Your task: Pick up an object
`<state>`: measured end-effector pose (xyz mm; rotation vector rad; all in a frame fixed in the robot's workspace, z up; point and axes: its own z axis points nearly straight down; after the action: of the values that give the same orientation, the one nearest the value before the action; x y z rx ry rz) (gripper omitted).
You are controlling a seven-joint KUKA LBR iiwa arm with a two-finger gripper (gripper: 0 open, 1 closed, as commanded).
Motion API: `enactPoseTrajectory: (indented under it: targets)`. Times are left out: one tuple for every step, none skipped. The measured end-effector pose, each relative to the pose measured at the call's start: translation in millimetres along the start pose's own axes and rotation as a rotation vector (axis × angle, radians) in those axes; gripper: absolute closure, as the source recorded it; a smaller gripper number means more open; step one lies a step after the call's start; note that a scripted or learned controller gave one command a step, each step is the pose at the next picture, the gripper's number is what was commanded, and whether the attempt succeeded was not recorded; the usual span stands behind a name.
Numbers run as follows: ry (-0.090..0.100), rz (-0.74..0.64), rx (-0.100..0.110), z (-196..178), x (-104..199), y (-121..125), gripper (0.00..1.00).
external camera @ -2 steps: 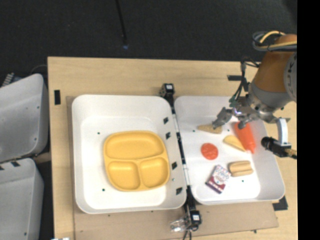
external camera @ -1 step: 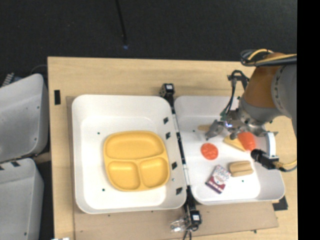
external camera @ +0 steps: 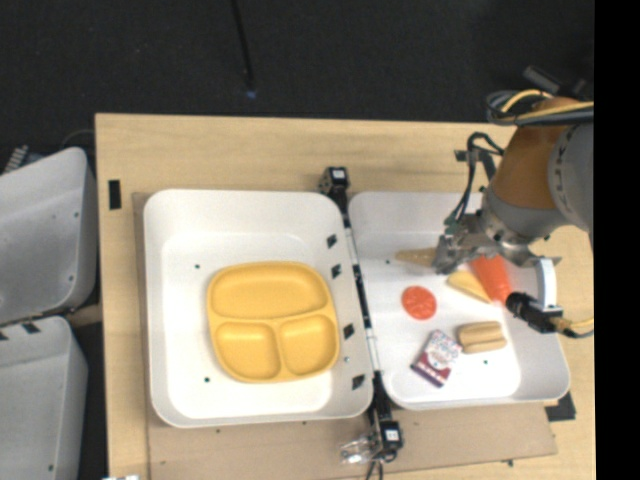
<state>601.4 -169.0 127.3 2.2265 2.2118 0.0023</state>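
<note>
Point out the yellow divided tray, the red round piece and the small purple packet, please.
yellow divided tray (external camera: 271,293): camera view, on the floor of its large top compartment.
red round piece (external camera: 420,302): camera view, on its centre.
small purple packet (external camera: 437,358): camera view, on the middle of its face.

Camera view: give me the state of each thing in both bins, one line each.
Yellow tray: flat in the left bin, compartments up.
Red disc: flat in the right bin, untouched.
Hot dog: lying on its side, free.
Purple packet: lying flat, tilted.
Cone: lying beside the gripper.
Cheese wedge: flat, by the orange piece.
Gripper: low over the right bin.
</note>
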Motion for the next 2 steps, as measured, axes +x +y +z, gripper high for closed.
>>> enactPoseTrajectory:
  targets:
    - [-0.001, 0.0, -0.005, -63, -8, 3, 1.0]
    - [-0.001, -0.009, -0.003, -113, -9, 4, 1.0]
